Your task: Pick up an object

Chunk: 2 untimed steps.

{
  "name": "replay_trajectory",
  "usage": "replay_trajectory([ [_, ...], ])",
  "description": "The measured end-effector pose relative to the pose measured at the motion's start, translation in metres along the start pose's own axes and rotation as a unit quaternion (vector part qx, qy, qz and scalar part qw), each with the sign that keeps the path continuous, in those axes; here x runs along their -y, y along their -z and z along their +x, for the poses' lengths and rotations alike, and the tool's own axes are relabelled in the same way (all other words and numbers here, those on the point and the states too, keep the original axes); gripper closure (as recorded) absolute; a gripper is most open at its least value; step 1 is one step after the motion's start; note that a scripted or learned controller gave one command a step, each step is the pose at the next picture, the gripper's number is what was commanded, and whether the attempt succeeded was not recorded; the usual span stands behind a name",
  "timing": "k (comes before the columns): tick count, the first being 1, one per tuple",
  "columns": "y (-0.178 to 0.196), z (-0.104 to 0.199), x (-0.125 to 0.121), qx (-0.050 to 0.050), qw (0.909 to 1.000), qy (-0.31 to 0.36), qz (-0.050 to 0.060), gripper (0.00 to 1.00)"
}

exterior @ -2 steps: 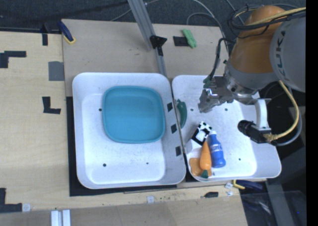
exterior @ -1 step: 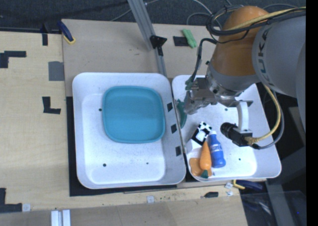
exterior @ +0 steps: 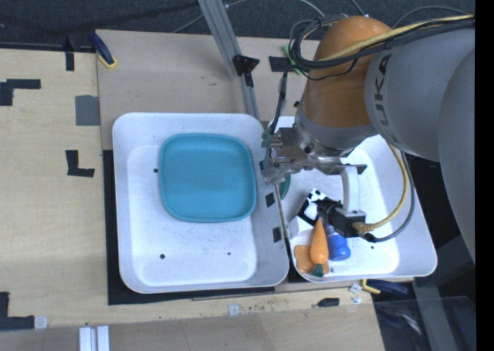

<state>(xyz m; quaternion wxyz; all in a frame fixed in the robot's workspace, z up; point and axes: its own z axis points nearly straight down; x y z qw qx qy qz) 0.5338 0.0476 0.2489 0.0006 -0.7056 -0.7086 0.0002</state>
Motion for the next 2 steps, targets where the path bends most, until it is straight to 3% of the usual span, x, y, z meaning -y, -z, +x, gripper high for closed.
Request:
replay_trajectory([
  [1,-0.0165,0.0397,0.0162,0.000,1.0000,0.000,0.000,1.00],
  [2,-0.0159,0.0381,0.0158,0.000,1.0000,-0.002,0.000,0.00],
])
